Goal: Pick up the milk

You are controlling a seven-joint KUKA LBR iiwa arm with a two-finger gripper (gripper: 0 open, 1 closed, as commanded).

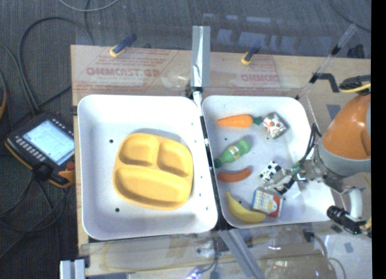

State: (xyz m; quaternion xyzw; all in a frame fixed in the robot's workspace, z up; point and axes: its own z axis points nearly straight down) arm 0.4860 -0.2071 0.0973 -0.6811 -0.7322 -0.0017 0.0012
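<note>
The milk [270, 169] is a small white carton with black cow patches, lying in the right bin [301, 110] near its middle right. My gripper [284, 182] reaches in from the right and sits low just right of and below the milk, touching or almost touching it. It is also just above a red and white carton [266, 203]. Nothing can be seen held in the gripper.
Also in the right bin: a carrot [234, 120], a strawberry-print carton [274, 125], a green bottle [232, 153], a sausage [234, 175] and a banana [244, 210]. The left bin [96, 121] holds a yellow divided tray [154, 170]. A pendant [42, 142] lies on the floor to the left.
</note>
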